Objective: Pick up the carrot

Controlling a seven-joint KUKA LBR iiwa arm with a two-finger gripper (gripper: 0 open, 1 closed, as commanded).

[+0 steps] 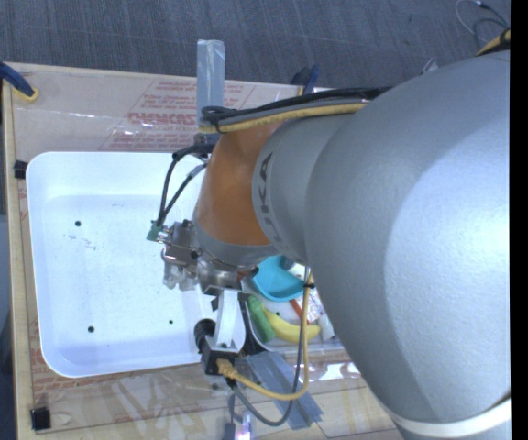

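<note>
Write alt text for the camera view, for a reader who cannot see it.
A large grey arm with an orange band reaches in from the right, covering most of the right bin, where a blue object and something yellow peek out. The left bin is white.

the left bin (90, 246) looks like smooth, glossy white plastic — the arm (411, 246) has a matt grey shell, its orange band (232, 191) faintly satin.
</note>
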